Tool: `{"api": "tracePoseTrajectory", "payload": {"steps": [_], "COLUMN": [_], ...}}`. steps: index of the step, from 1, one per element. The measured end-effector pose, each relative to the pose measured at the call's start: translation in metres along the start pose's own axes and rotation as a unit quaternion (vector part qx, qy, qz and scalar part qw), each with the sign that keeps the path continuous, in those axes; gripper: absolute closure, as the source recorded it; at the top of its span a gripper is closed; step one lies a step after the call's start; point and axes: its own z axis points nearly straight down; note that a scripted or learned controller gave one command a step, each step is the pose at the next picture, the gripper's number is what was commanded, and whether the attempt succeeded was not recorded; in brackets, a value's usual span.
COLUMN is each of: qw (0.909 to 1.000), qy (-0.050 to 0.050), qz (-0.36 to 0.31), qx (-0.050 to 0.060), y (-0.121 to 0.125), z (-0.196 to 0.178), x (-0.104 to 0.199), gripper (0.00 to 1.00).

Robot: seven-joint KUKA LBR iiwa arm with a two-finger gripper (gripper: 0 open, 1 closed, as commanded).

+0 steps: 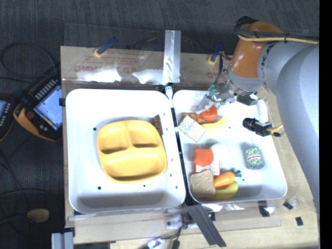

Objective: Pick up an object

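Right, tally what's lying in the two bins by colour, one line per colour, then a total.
Yellow: 3, the divided tray, a banana, a yellow piece under the tool
Orange or red: 3, a carton, a carrot, a round piece
Tan: 1, bread slice
Green: 1, can
Checked: 1, packet
Total: 9

yellow divided tray point(132, 149) sits in the left bin point(78, 118), orange-black pendant point(42, 108) lying off the counter point(70, 61) on dark floor point(31, 14)
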Motion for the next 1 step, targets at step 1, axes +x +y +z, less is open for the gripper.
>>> {"api": "tracePoseTrajectory", "payload": {"steps": [1], "qw": [0.9985], "qy": [0.001], "qz": [0.053], "qx": [0.011], "y": [0.0072], "z": [-0.0814], "x": [0.0643], "gripper": [1.0]}}
